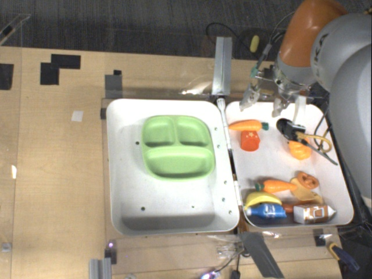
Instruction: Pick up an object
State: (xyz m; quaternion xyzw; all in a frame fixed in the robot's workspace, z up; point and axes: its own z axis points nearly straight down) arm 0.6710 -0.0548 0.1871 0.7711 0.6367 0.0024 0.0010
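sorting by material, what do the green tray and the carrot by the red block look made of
Green tray: likely molded plastic, matte; one even color, rounded compartment walls, soft glare.
Carrot: probably toy plastic or rubber; flat uniform orange, smooth skin, stubby green tip.
Red block: material unclear; solid color, too small to judge.

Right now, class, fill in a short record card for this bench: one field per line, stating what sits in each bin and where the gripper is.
Left bin: green divided plate, lying flat
Right bin: toy food and small packages
Right bin, top: carrot beside a red block
Right bin, right side: yellow-orange piece
Right bin, bottom row: second carrot, banana, blue packet, brown-labelled packet
Gripper: above the right bin's top edge, fingers apart, holding nothing
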